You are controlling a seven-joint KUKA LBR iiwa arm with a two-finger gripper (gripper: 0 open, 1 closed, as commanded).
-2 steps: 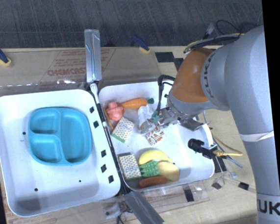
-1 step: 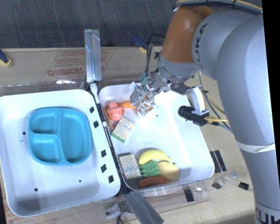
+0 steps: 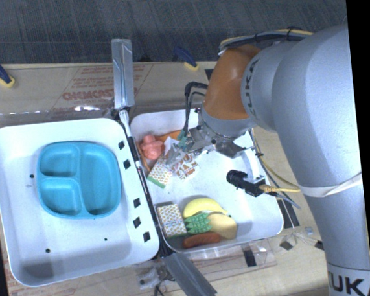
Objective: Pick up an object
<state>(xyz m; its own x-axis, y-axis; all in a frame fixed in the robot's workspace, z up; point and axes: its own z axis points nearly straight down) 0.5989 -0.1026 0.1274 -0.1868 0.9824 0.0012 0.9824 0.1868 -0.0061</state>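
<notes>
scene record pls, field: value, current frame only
left bin: holds blue divided tray
right bin: pile of small objects
near end of pile: yellow banana-shaped toy, green item, patterned packet
far end of pile: pink item, wrappers
arm: over right bin
gripper: low at far pile, grasp not discernible

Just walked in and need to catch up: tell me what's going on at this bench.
A grey robot arm reaches in from the right over the right bin, its gripper low among a pile of small packets near the bin's far end. Toy food, including a yellow banana, lies at the near end. The left bin holds a blue divided plate. Whether the gripper has caught anything cannot be told.
</notes>
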